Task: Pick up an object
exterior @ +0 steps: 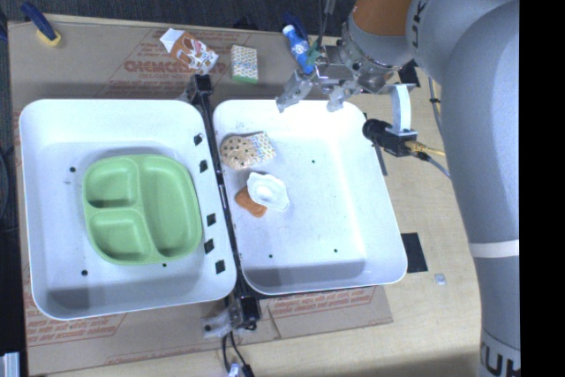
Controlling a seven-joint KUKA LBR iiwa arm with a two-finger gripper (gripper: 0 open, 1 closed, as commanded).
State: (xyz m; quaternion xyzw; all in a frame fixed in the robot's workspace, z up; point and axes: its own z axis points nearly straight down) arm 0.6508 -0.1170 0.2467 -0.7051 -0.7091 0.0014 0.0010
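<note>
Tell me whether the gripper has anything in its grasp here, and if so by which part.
Nothing is held. The gripper hangs open above the far rim of the right bin, with only bare space between its fingers.

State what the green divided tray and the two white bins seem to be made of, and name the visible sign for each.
Green divided tray: probably moulded plastic, matte; even pale green colour, rounded compartment walls, soft sheen. White bins, left and right: likely thin plastic, smooth and slightly glossy; rounded corners, curved rims, bright glare near the gripper.
</note>
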